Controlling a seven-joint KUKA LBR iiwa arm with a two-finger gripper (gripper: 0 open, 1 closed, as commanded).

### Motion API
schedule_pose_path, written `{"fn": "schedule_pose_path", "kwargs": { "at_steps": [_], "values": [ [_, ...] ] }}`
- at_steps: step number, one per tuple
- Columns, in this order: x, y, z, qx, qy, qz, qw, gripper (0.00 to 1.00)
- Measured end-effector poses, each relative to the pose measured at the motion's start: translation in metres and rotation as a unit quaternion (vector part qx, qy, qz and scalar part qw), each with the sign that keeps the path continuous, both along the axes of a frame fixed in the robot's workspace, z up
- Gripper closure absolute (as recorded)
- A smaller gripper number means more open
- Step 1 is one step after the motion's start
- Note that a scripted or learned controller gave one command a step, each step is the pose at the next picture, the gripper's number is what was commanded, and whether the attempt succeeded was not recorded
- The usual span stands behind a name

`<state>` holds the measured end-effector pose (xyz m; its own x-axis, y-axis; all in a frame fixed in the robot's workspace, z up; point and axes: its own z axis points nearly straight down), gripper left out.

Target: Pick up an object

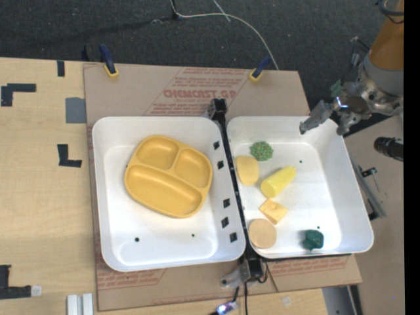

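The claw (328,118) hangs above the far right corner of the right bin (351,176), tilted, with nothing between its fingers. Whether those fingers stand apart or together cannot be read from this angle.

All candidate objects lie below and to the left of the claw, inside the right bin:
- The green broccoli piece (262,151) is nearest, down and left.
- The pale yellow egg-shaped piece (247,170) and the yellow corn-like piece (278,181) lie further along that line, close to each other.
- The orange wedge (273,210) and the tan disc (262,233) sit almost touching.
- The dark green piece (313,239) lies nearly straight below the claw, near the bin's front wall.

Likely failure causes:
- Crowding: a descent on the wedge or disc may nudge the neighbour or close on both.
- Rounded shapes may squirt from the fingers.
- A descent near the bin wall risks striking the rim.

The yellow divided plate (169,176) in the left bin (111,195) lies far left.
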<state>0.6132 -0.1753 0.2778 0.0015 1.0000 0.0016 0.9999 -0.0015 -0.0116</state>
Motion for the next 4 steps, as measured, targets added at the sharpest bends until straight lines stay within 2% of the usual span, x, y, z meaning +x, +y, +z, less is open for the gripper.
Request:
{"fn": "schedule_pose_path", "kwargs": {
  "at_steps": [1, 2, 3, 4],
  "values": [
    [0.002, 0.0, 0.006, -0.0011, -0.005, 0.001, 1.0, 0.0],
    [0.01, 0.006, -0.052, -0.0006, -0.003, 0.002, 1.0, 0.0],
    [0.006, 0.014, -0.115, -0.0003, -0.002, 0.002, 1.0, 0.0],
    [0.005, 0.016, -0.158, -0.0009, -0.003, 0.001, 1.0, 0.0]
  ]
}}
